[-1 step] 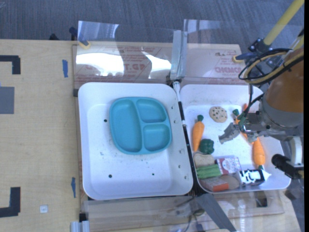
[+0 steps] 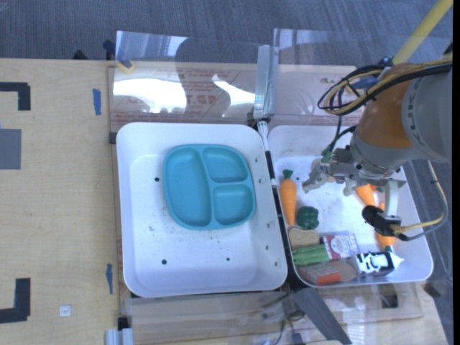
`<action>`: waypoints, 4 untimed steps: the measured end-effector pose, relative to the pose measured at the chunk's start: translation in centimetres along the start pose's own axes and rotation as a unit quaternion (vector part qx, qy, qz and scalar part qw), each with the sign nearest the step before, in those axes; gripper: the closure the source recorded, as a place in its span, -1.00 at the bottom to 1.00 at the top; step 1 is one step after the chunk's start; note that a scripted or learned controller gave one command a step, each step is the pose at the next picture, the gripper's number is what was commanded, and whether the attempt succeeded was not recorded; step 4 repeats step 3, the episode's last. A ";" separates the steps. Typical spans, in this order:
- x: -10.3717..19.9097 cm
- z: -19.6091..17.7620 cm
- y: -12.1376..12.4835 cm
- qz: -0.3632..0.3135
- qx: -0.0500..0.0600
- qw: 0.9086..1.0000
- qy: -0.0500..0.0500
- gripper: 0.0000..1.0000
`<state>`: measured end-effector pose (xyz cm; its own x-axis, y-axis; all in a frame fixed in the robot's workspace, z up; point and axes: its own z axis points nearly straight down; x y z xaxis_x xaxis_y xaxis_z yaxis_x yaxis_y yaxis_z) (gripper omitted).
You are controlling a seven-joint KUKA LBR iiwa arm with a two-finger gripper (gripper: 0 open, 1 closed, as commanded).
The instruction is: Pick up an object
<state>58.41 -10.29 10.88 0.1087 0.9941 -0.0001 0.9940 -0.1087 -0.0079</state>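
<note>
Gripper (image 2: 343,180), closure indeterminate, hangs at three o'clock of the carrot (image 2: 288,198): light, rigid, likely slick; grasp mid-body across its width.

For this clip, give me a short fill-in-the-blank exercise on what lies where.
1. The divided plate in the left bin is coloured ____.
2. The plate has ____ compartments.
3. The carrot lies in the ____ bin.
4. The arm's band above the wrist is ____.

Missing words: blue; three; right; orange
</note>
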 end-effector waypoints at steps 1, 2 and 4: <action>-3.9 2.2 7.4 -0.010 -0.006 1.000 0.000 -1.00; -3.7 1.0 7.5 -0.012 -0.008 1.000 -0.001 1.00; 6.6 -8.3 7.8 -0.042 -0.010 0.999 0.002 1.00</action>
